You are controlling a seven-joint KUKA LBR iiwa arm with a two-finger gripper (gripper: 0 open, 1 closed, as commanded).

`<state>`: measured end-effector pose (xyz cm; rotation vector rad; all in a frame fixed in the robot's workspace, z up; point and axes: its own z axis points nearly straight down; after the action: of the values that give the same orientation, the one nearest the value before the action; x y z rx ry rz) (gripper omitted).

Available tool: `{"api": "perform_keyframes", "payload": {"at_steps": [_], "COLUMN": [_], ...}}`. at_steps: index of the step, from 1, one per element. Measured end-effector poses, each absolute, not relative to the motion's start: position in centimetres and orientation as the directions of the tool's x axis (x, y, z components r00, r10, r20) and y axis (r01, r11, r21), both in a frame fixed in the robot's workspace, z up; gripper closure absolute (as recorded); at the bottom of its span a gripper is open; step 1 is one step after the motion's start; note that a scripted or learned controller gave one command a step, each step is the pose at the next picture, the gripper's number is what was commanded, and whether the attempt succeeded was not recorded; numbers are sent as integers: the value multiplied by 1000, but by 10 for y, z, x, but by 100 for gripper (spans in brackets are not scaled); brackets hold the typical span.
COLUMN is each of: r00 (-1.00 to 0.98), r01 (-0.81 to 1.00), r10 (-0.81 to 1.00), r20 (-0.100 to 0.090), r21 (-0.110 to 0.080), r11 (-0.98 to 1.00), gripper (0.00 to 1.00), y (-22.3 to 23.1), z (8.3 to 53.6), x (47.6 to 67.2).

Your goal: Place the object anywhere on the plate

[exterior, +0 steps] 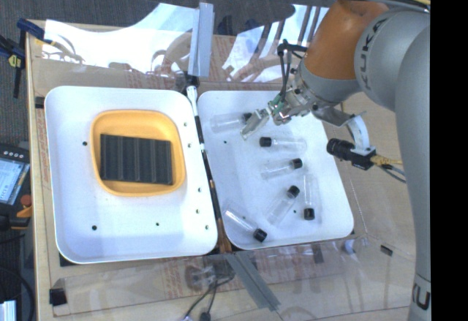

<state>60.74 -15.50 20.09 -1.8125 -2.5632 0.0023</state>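
From above, two white bins sat side by side on the tabletop [292, 290]. The left bin [66, 166] held a yellow plate [135, 126] with a dark ribbed centre. The right bin [329, 217] held several clear vials with black caps [281, 166], scattered apart. The pincer [257, 122] hung over that bin's upper part, close to one vial [223, 122]; I could not tell how far it was open.

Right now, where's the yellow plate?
The yellow plate lies in the left bin, left of the right bin holding the clear vials.
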Motion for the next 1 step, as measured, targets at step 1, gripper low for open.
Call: {"api": "perform_keyframes", "payload": {"at_steps": [1], "r00": [-333], "r01": [943], "r10": [943], "r20": [1], "r21": [-3], "r11": [333], "gripper": [0], "y": [-155], "z": [201], "x": [607]}}
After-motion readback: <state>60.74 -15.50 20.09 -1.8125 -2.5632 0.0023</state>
